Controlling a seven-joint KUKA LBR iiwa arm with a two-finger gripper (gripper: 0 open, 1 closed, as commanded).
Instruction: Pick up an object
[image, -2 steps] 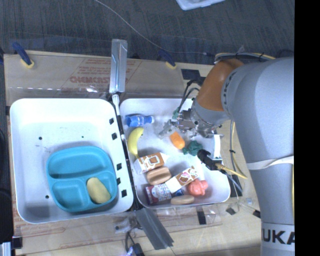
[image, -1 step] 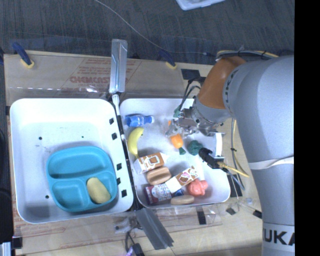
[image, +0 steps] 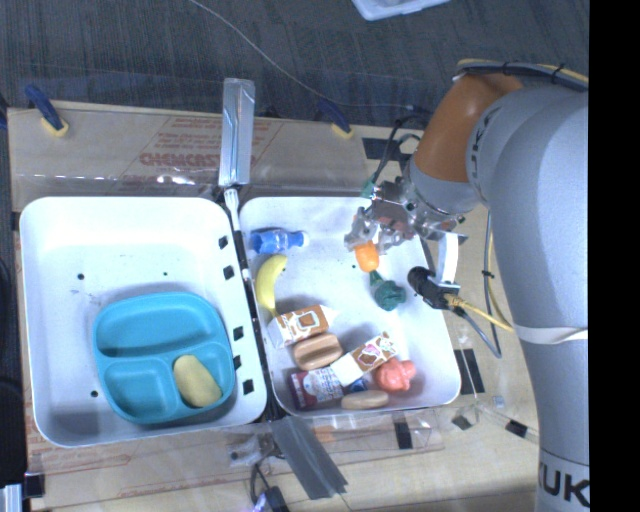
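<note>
Nearest, a yellow potato (image: 197, 381) is sitting in the blue tray (image: 150, 335) in the left bin (image: 60, 250). In the right bin (image: 440, 370), a banana (image: 268, 281) is lying beside the divider. Farther back, the gripper (image: 378, 236) is hanging with its fingers clamped on a small orange object (image: 368, 257), above a green toy (image: 388, 293).

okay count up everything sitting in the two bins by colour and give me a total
Blue: 2, tray, bottle
Yellow: 2, potato, banana
Orange: 1
Green: 1
Pink: 1
Brown or tan: 4
Red: 1
Total: 12
</note>
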